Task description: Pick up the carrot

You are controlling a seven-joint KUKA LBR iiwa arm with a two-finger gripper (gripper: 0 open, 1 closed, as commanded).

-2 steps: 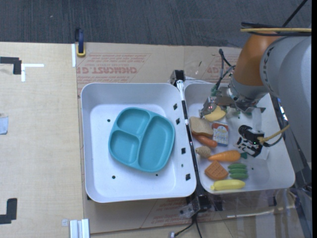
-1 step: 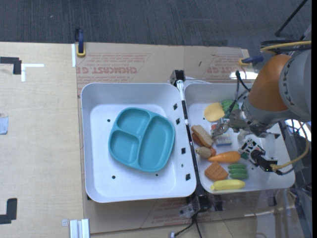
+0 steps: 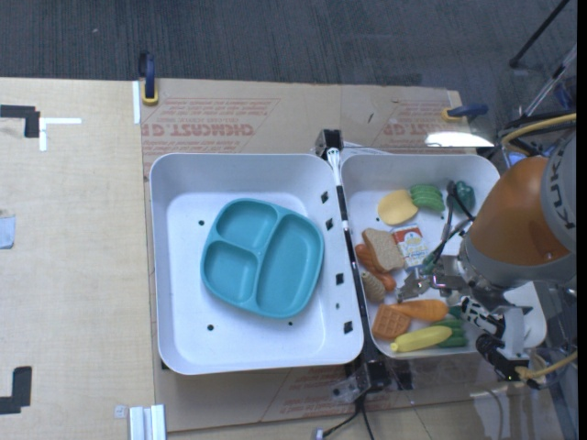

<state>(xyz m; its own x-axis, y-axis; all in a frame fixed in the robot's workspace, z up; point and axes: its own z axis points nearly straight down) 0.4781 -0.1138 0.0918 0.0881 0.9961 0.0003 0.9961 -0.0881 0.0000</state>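
Observation:
The carrot (image 3: 426,310) is an orange tapered piece lying flat near the front of the right bin (image 3: 486,168), between a waffle (image 3: 392,322) and the arm's wrist. My gripper (image 3: 424,280) hangs low over the bin just behind the carrot, close to its upper edge. Nothing shows as held in it. The orange band of the arm (image 3: 518,218) covers the bin's right side.
Around the carrot lie a yellow banana-like piece (image 3: 422,340), a bread slice (image 3: 382,248), a small red-and-white carton (image 3: 411,243), a yellow chip (image 3: 397,207) and green items (image 3: 426,197). The left bin (image 3: 174,273) holds a teal divided plate (image 3: 263,258).

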